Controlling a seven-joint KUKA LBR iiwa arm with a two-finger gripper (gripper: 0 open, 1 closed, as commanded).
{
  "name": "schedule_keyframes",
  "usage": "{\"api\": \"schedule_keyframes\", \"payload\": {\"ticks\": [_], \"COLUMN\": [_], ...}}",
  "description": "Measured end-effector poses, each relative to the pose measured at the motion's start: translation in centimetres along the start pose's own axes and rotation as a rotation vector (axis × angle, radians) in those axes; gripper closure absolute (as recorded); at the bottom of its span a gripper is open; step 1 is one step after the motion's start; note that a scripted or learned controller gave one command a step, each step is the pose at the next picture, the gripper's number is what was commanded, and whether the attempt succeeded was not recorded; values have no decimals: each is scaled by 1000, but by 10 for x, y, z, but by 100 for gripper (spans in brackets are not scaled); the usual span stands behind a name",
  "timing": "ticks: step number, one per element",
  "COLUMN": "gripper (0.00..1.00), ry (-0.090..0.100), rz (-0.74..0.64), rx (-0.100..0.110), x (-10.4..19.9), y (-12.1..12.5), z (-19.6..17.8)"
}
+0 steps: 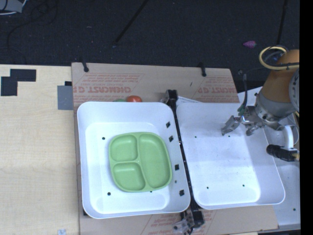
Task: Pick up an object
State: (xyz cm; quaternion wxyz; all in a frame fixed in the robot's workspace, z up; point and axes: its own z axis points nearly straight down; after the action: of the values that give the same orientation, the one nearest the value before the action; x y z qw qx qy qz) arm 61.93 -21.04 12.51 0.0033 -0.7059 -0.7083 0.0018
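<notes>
One light-green three-compartment plastic plate (140, 161) flat in left white bin (93, 121). Two-finger gripper (240, 125) above right white bin (274, 190), spread apart, gripping nothing.

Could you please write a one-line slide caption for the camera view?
KUKA arm's hand above the right bin; a green divided plate lies in the left bin.

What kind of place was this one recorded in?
Probably a robot lab test bench: two white bins clipped side by side on cardboard, a robot arm reaching in, loose cables on dark carpet behind.
</notes>
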Motion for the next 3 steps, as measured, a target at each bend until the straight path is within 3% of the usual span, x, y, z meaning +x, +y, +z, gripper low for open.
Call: {"api": "schedule_keyframes", "payload": {"ticks": [1, 2, 3], "gripper": [0, 100, 100], "ry": [0, -1, -3], "rz": [-1, -1, 5], "rx": [-1, -5, -10], "x": [2, 2, -2], "y": [0, 1, -3], "z": [40, 27, -17]}}
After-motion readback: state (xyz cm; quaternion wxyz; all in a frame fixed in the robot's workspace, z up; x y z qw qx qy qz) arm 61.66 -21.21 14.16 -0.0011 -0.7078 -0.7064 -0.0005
